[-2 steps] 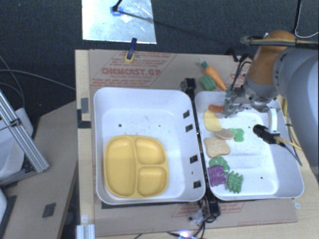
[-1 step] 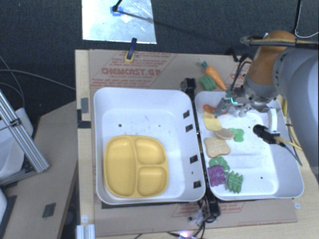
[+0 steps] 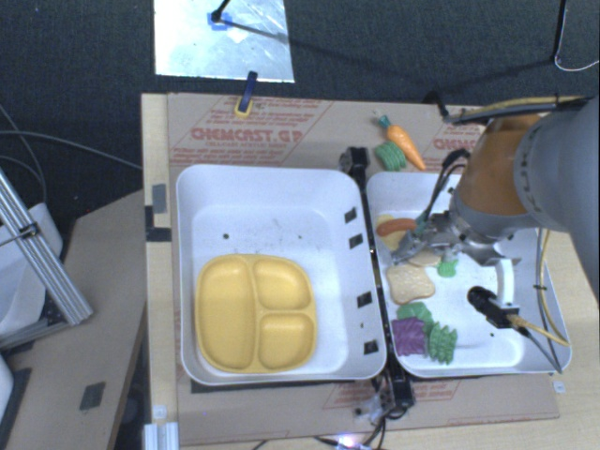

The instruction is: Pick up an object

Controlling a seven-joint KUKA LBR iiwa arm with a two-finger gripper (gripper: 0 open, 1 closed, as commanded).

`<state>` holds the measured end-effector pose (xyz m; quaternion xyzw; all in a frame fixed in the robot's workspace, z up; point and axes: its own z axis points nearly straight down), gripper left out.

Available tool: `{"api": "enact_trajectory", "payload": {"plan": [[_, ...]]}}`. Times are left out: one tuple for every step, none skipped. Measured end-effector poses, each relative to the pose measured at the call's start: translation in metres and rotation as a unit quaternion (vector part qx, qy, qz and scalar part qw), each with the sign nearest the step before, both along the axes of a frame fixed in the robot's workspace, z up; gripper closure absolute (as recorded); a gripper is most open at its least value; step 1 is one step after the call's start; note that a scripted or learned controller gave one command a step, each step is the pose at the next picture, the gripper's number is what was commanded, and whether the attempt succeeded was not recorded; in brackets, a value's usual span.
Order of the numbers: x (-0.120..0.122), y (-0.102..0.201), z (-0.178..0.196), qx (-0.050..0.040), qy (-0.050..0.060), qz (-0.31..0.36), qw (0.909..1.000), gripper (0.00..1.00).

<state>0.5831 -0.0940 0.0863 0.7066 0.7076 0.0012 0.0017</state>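
A: Two shallow white plastic bins on the desk; left bin (image 3: 272, 195) carrying a yellow three-compartment plastic tray (image 3: 255, 311). Right bin (image 3: 534, 350) crowded with toy food under the grey arm (image 3: 534, 172).

B: Tool (image 3: 422, 244) low over the right bin's left side, just above a tan bread-shaped slice (image 3: 411, 284), beside an orange-red sausage piece (image 3: 396, 224). Grip width? Cannot tell.

A: Purple leafy piece (image 3: 409, 336) and green leafy piece (image 3: 442, 339) nearer the front edge.

B: Probably best: straight descent, centred on one piece, clear of neighbours and the bin wall, closing only once low enough.
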Motion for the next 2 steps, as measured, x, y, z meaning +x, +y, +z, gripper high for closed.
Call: {"api": "enact_trajectory", "payload": {"plan": [[-0.059,0.059,0.104,0.0020,-0.001,0.003,1.0000,0.00],[-0.099,0.002,0.039,0.0005,0.004,-0.003,1.0000,0.00]]}}
